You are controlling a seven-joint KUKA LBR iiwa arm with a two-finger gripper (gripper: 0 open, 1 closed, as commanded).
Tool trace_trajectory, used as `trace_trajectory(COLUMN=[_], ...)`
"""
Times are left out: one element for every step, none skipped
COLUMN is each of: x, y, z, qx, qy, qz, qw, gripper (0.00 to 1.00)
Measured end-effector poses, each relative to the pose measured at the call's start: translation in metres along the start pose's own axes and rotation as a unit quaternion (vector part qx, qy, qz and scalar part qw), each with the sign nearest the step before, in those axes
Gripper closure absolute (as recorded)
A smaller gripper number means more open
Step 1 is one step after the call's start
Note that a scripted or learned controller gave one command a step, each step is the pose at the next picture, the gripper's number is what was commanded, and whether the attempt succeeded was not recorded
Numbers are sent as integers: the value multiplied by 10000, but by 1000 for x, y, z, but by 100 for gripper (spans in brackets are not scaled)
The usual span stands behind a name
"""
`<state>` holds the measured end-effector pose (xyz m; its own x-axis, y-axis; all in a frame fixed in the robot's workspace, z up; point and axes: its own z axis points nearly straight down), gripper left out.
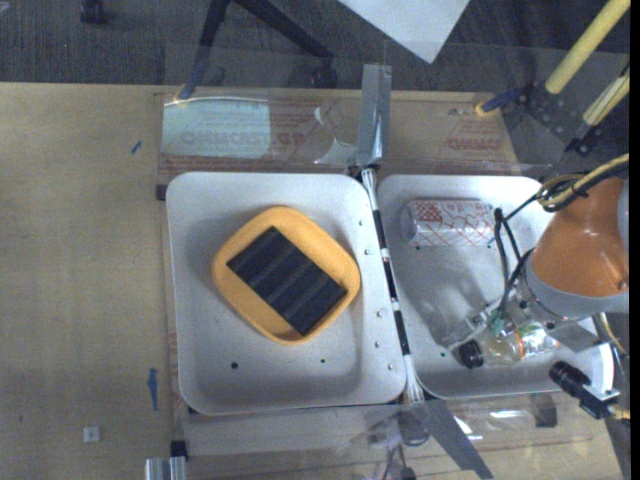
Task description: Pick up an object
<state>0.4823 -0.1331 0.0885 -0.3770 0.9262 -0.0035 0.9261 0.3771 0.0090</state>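
Two white bins sit side by side. The left bin holds a yellow pad with a dark centre. In the right bin, a patterned packet lies near the back while the gripper hangs low at the front. Nothing looks lifted; next comes settling onto an object.
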Motion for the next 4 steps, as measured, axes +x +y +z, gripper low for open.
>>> trace_trajectory(x=[-1,21,57,-19], y=[0,104,59,121], z=[-10,-127,-204,-190], qx=[-16,39,41,32], qy=[-3,6,-1,-5], qz=[20,683,1536,877], qw=[10000,9977,9881,9961], gripper=[100,100,100,100])
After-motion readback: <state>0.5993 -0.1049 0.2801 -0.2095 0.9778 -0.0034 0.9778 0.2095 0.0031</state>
